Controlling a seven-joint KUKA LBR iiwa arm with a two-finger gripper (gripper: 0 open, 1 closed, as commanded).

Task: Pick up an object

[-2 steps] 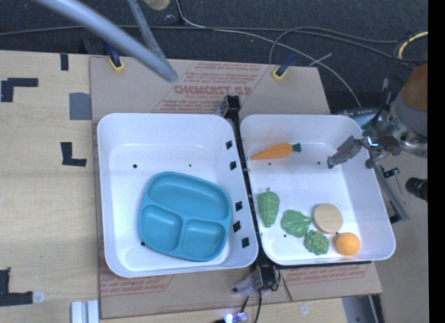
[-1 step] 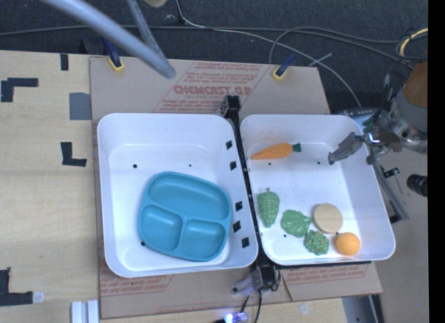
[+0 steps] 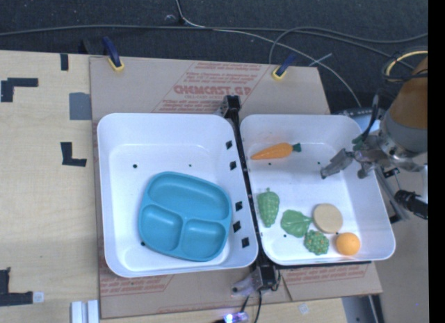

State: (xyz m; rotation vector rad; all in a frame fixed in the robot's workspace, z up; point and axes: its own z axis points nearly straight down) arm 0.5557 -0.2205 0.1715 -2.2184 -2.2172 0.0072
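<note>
Plastic, cardboard and wood on the bench

Beside the matt blue plastic tray (image 3: 185, 216), both white bins (image 3: 111, 176) look glossy smooth plastic; beneath them printed brown cardboard (image 3: 174, 85), left of that pale wood (image 3: 42, 196).

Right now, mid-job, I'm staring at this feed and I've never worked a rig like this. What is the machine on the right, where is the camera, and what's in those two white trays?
The camera is fixed above the bench and looks down at a slant. The grey machine with the orange band at the right is a robot arm; its two-finger gripper hangs over the right bin's far right part, with nothing visibly between its fingers.

The left bin holds one blue divided plate.

The right bin holds toy foods: an orange carrot near the back, a green leafy piece by the divider, another green leaf, a small green bunch, a tan round disc and an orange ball at the front right.

Both bins sit on a cardboard sheet clamped to the bench.
</note>
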